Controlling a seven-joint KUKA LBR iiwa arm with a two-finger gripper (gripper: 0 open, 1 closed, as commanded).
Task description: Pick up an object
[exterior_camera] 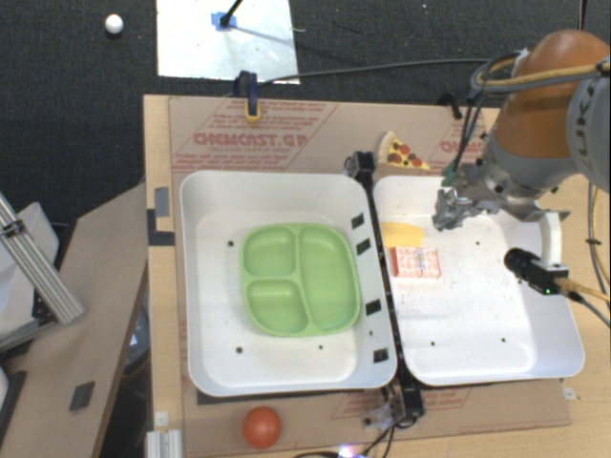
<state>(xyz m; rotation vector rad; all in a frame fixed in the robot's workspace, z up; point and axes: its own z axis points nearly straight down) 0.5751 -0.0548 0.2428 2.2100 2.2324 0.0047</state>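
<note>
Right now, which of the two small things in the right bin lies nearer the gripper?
The yellow piece. It lies just left of the gripper, while the pink-and-white packet lies lower, further away.

Green tray (300,279), yellow block (402,233) (pink-checked packet (415,263) beside).

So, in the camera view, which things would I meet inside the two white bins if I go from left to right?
Green plastic plate with three compartments in the left white bin → small pink and white patterned box in the right white bin → grey gripper of the arm, above the right bin.
</note>
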